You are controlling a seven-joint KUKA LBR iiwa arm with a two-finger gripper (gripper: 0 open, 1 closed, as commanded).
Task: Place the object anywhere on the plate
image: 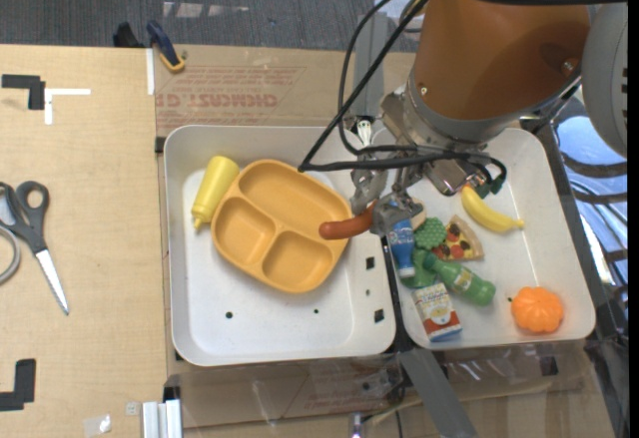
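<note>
My claw (pixel 371 209) is closed on one end of the reddish-brown toy sausage (pixel 346 225), which hangs over the right rim of the yellow three-compartment plastic plate (pixel 275 223). I judge this the placing step: next, move left, then let go.

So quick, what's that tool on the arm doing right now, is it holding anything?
Tool: closed on the sausage, which hangs over the right rim of the yellow plate.
</note>
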